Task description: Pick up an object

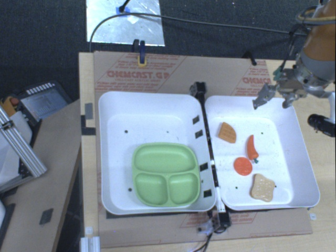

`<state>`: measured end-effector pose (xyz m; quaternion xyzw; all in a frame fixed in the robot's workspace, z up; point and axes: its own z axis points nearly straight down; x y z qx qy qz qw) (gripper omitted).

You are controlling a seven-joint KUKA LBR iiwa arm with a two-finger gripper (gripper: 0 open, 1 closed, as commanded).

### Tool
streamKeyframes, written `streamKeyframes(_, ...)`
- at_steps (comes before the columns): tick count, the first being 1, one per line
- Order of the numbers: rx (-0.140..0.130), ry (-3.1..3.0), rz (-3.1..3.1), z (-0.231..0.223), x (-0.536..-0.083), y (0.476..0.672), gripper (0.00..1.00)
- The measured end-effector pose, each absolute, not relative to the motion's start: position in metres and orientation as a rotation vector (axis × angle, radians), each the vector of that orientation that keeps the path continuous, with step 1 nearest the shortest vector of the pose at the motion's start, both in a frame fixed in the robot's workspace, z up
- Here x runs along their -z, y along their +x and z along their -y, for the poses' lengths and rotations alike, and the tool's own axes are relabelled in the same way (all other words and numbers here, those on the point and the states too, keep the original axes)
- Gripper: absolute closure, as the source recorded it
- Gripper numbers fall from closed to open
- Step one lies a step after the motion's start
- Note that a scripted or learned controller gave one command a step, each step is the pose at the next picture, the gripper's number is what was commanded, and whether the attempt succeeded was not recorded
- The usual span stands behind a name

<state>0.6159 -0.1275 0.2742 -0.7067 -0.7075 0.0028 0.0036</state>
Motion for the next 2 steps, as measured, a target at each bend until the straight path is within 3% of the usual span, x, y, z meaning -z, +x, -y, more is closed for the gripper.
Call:
streamKeyframes(1,0.002,-2.219,2.226,0.127,-0.281,0.618,0.0)
streamKeyframes(2,-0.001,-2.221,2.223,0.131,-0.239,0.614,0.0)
